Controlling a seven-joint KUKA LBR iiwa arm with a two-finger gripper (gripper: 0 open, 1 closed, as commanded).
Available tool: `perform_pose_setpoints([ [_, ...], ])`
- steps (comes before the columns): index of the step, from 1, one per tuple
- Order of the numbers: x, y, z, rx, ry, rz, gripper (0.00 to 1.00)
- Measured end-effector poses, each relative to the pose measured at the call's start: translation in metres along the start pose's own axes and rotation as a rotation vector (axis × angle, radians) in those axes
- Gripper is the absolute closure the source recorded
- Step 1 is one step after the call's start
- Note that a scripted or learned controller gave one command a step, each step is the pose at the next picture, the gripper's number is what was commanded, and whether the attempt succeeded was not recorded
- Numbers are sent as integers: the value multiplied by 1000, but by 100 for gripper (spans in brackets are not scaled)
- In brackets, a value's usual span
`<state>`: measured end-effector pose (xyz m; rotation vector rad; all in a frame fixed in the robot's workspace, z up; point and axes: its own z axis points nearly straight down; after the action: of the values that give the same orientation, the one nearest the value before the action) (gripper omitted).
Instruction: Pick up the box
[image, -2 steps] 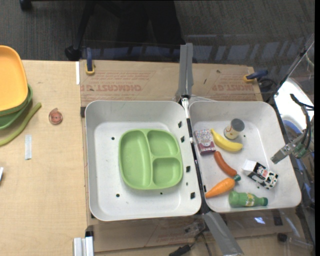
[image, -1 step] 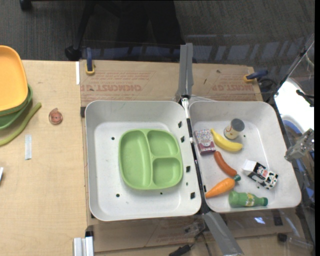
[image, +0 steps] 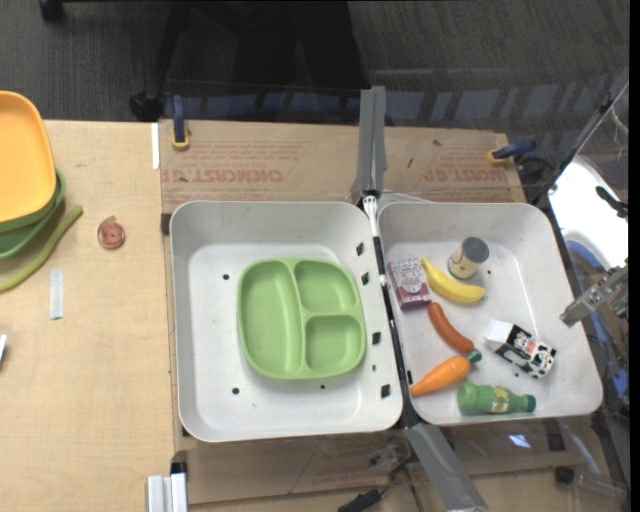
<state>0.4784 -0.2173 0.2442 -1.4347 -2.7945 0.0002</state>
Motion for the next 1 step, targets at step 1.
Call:
perform_pose_setpoints([
  [1, 19, 14, -7, 0, -2, 225, 100],
])
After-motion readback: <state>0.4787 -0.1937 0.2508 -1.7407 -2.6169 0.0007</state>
